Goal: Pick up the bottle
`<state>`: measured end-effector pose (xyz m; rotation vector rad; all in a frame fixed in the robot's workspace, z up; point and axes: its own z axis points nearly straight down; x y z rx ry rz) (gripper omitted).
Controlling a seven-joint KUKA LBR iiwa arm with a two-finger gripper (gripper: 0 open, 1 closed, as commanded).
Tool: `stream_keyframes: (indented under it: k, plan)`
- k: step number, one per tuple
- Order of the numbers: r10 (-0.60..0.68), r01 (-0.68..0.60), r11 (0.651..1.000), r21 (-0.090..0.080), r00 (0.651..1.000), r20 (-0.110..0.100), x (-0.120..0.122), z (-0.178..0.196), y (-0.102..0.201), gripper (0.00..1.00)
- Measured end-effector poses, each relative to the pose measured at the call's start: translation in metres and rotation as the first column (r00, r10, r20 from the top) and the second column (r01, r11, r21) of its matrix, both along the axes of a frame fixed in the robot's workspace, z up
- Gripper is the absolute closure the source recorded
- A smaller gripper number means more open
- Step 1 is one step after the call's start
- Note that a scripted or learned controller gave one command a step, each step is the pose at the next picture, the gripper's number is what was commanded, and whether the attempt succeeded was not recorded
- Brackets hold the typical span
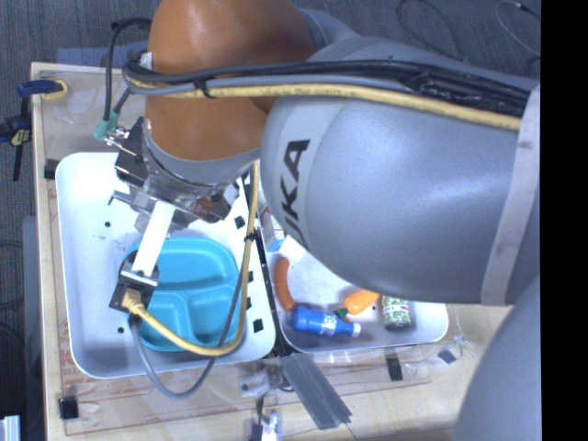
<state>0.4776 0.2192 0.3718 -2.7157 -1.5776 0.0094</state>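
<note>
While the claw (pixel 188 200) hangs over the left shallow white bin (pixel 72 246), above a blue plastic divided tray (pixel 197 283), its width cannot be told. The blue plastic bottle with a white cap (pixel 314 321) lies sideways in the right white bin (pixel 432 327), near 1 green can (pixel 397 312).

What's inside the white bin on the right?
The right bin holds a blue bottle, a long orange thing, a smaller orange thing and a small can near its front edge. The grey arm covers the rest of it, so what lies there cannot be seen.
</note>
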Motion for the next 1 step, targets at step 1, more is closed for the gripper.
stream_keyframes:
  k: [1]
  plan:
    - [-0.158,0.158,0.987,0.000,0.987,0.003,-0.0018,0.0701,-0.0016,1.00]
